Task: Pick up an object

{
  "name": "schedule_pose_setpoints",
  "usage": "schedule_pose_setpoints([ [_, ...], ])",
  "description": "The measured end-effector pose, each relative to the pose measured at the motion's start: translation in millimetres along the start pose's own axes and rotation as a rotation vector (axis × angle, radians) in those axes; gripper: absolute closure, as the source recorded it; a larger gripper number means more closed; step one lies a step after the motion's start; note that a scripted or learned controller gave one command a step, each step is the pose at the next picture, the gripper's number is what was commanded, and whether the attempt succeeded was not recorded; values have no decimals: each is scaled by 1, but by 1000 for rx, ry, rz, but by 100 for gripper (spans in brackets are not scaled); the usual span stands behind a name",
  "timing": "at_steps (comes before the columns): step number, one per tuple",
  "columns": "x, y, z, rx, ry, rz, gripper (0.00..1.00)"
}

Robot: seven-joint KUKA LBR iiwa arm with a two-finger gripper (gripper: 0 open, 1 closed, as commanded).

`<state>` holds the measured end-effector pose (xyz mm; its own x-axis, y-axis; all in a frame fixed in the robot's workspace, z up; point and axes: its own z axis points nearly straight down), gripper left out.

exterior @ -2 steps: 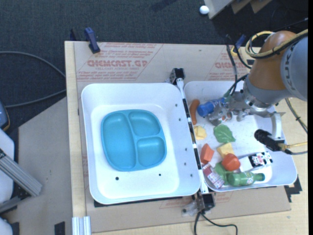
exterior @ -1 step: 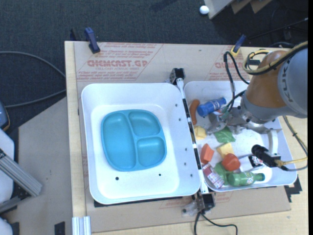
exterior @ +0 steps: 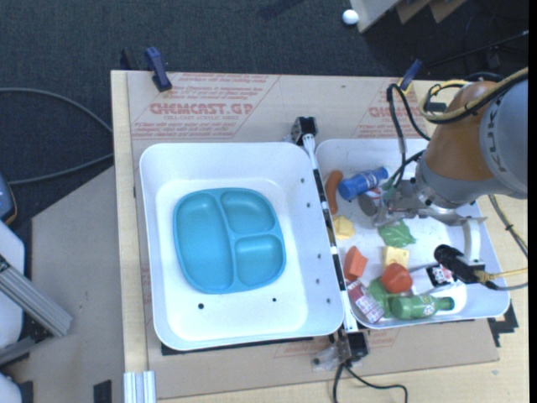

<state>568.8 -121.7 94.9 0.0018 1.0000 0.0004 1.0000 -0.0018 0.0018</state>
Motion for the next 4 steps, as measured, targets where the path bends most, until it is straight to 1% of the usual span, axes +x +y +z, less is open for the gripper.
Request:
schedule_pose_setpoints([
  [1,0,0,0,0,0,0,0],
  [2,4,7,10,0,-1,-1,0],
  [3,-12,7,10,0,-1,-1,0],
  [4,12,-14,10,3,1,-2,0],
])
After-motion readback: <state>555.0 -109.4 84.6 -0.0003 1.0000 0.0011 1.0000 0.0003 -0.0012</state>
